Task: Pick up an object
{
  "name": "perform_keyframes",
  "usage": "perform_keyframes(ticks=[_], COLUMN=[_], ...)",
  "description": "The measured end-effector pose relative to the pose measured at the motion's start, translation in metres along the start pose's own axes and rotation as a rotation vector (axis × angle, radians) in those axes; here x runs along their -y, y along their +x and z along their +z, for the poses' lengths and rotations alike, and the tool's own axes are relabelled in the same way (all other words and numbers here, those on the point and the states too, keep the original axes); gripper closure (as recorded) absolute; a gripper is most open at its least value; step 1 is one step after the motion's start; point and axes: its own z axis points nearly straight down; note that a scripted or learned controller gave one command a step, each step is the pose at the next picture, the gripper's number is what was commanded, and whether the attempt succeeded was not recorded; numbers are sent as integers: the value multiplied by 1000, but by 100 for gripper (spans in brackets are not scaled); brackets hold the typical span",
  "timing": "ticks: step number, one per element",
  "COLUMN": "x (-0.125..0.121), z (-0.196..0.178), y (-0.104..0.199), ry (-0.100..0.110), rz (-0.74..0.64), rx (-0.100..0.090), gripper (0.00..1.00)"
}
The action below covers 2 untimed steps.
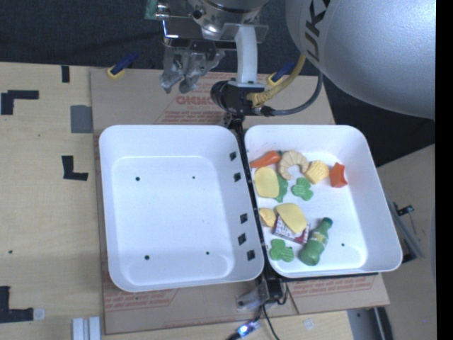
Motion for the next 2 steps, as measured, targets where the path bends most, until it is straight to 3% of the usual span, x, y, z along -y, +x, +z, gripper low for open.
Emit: perform_keyframes(ticks=[1,2], x=[14,63], z=[-56,161], y=[0,-37], ry=[-11,12], rz=[0,4], rx=[-4,7], gripper=[100,100])
